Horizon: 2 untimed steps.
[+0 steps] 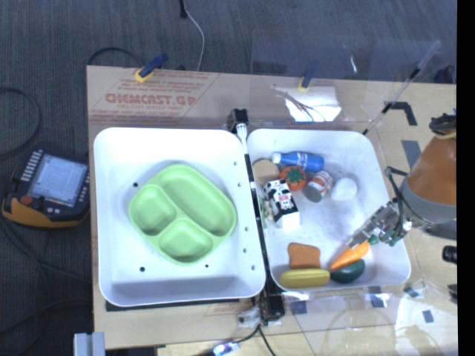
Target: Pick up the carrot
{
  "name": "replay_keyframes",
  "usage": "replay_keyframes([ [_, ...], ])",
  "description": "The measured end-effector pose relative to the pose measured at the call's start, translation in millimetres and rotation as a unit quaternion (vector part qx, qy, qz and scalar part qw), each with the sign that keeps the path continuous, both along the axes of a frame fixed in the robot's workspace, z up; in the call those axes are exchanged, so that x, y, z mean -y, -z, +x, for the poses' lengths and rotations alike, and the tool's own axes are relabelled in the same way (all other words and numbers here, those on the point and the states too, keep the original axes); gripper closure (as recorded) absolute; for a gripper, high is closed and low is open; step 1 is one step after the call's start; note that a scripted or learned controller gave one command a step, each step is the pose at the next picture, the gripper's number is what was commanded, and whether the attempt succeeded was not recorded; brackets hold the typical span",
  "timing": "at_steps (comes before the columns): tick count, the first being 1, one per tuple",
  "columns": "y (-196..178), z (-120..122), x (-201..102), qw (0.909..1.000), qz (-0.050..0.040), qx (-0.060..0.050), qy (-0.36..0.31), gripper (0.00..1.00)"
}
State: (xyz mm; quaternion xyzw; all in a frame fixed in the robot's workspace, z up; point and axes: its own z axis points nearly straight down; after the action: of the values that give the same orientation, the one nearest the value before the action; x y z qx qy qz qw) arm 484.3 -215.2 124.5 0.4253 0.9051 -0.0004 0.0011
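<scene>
The carrot is a small orange cone lying at a slant in the front right corner of the right bin. Its thick end points up and to the right, and its tip points toward the front. It rests against a dark green rounded item. My gripper reaches in from the right and sits directly at the carrot's thick end, touching or nearly touching it. The arm's grey body and orange band stand over the bin's right edge.
The right bin also holds a blue bottle, a red fruit, a grey can, a white egg, a cow-patterned carton, an orange slice and a yellow banana. A green divided plate lies in the left bin.
</scene>
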Motion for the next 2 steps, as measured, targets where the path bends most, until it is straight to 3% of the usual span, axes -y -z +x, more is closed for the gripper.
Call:
replay_keyframes([
  [1, 0, 0, 0, 1.0, 0.0003, -0.001, 0.0, 0.0],
  [2, 34, 1, -28, 0.9991, -0.0036, 0.002, -0.042, 0.0],
])
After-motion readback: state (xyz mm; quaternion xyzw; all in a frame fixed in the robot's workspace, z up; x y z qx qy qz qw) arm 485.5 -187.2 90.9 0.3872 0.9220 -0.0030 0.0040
